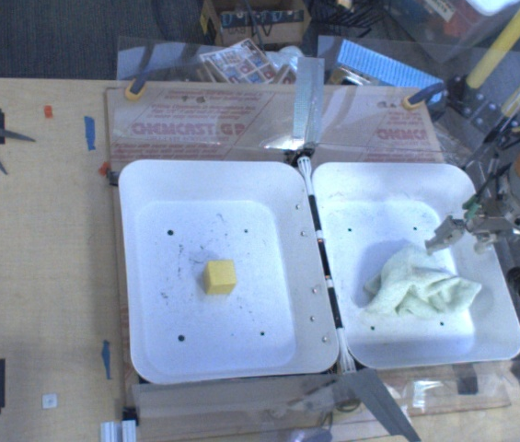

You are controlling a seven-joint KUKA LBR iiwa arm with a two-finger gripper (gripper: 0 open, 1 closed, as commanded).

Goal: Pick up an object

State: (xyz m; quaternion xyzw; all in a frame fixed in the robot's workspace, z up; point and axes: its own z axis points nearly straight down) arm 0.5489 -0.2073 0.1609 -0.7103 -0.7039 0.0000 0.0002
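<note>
Crumpled cloth (421, 291) near bin rim (508, 325), tool (467, 233) above

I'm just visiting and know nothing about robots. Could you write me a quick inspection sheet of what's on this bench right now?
Surface: wooden bench bearing two shallow white bins, left bin and right bin, side by side.
Job's things: yellow block near the middle of the left bin; crumpled pale cloth in the right bin.
Clutter: blue tape strips and black marks on the bench.
Grippers: gripper over the right bin, above the cloth's upper edge, holding nothing.
Cables: thin wires beside the arm.
Surroundings: cardboard box and blue item behind the bench.
</note>
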